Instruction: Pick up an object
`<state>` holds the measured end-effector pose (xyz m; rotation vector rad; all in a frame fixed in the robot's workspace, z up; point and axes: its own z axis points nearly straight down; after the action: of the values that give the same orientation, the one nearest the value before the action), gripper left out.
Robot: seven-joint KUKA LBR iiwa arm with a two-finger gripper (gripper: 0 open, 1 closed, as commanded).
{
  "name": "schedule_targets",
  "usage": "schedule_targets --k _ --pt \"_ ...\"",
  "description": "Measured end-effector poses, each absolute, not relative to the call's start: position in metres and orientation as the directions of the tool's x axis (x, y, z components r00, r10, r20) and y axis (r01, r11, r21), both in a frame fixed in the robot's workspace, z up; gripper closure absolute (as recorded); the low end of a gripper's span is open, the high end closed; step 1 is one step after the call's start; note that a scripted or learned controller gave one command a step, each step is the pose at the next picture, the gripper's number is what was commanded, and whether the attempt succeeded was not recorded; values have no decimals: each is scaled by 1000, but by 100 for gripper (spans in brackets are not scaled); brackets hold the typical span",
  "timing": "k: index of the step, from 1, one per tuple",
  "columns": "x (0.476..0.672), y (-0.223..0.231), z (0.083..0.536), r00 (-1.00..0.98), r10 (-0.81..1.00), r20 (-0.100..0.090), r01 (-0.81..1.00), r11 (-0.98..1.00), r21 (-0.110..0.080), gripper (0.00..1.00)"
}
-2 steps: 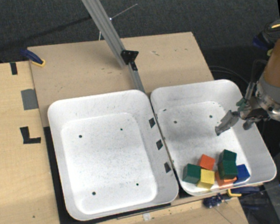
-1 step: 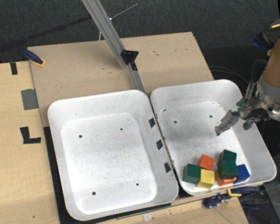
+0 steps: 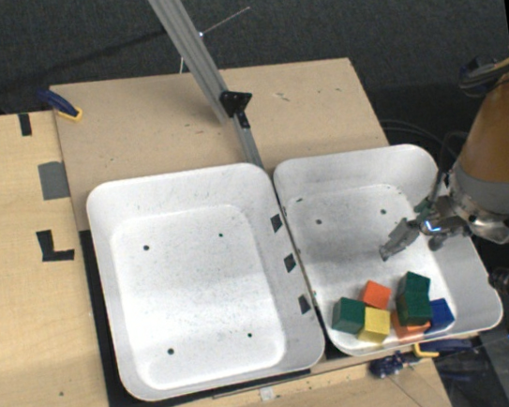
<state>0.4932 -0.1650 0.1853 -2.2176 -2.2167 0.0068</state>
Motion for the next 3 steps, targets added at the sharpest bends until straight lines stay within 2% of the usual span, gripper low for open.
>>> schedule_targets --k 1,2,3 --pt "487 -166 125 2 1000 0 1000 -2 -1 0" --pt "487 -166 91 -1 1000 -2 1000 1 1 0" --pt "487 -165 102 -1 1000 0 1000 1 -1 100"
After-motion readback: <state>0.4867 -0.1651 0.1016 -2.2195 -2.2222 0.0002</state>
